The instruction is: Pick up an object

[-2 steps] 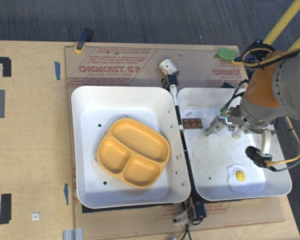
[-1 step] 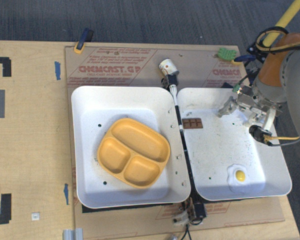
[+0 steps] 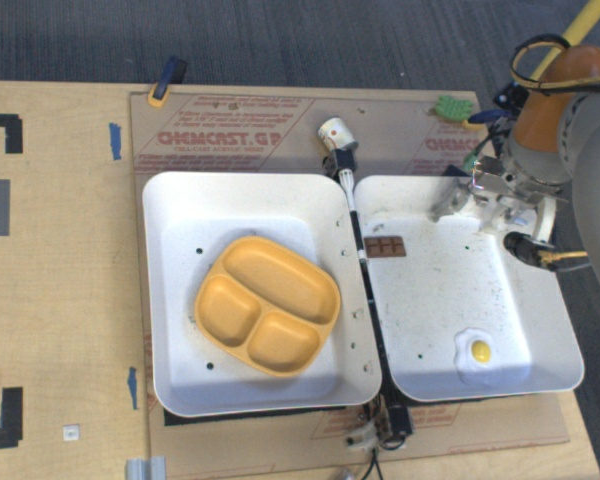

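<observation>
The hand (image 3: 477, 200) is held over the right bin's (image 3: 540, 363) back edge, but its grip cannot be told.

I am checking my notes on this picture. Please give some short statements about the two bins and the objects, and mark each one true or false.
1. The yellow divided plate lies in the left bin. True.
2. The brown chocolate bar lies in the left bin. False: it is in the right bin, near the wall between the bins.
3. The fried egg toy is in the right bin, near its front edge. True.
4. The gripper is over the yellow divided plate. False: it is at the right bin's far edge.
5. The plate has three compartments. True.
</observation>
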Motion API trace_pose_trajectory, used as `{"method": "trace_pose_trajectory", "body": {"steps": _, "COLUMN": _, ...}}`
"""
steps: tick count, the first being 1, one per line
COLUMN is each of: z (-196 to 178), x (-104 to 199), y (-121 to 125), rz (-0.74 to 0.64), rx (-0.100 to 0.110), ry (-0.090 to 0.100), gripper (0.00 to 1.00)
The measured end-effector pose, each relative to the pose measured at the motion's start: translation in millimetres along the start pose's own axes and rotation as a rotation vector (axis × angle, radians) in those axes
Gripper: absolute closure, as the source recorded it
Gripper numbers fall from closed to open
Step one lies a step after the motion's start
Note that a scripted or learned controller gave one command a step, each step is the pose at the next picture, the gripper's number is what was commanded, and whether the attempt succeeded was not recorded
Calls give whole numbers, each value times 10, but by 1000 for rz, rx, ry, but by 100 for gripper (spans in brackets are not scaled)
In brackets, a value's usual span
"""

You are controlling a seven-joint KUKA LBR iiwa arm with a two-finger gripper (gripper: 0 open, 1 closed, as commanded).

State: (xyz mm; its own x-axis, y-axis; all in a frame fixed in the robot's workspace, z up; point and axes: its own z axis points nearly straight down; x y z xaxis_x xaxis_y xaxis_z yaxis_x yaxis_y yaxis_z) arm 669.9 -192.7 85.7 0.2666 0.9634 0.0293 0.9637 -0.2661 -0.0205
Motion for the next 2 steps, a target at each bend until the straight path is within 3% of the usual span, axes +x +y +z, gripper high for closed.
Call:
{"method": "trace_pose_trajectory", "body": {"steps": 1, "z": -109, "x": -36, "y": 19, "rz": -4, "rx": -16, "ry": -15, "gripper": 100}}
{"method": "trace_pose_trajectory", "body": {"steps": 2, "z": -1024, "x": -172, "y": 10, "rz": -385, "rx": -20, "ry": -35, "gripper": 100}}
